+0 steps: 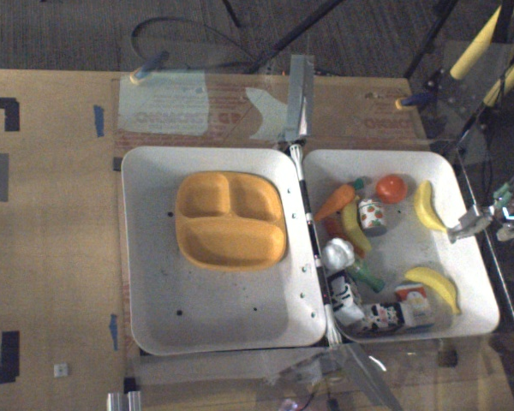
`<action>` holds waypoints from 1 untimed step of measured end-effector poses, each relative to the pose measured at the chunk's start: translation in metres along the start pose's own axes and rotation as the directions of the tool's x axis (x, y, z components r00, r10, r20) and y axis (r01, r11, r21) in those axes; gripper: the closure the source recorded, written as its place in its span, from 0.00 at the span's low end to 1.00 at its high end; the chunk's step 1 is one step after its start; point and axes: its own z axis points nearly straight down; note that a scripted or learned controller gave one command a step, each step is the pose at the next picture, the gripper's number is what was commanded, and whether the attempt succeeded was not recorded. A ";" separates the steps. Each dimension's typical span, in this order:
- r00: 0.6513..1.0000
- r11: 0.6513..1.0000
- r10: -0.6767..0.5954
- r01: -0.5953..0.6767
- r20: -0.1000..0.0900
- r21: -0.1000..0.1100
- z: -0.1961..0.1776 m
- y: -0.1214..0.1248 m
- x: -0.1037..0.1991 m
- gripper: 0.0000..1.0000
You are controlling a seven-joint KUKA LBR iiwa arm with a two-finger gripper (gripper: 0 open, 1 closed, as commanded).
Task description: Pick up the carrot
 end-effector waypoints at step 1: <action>0.956 0.956 -0.295 0.295 -0.008 -0.006 0.155 0.006 -0.002 0.00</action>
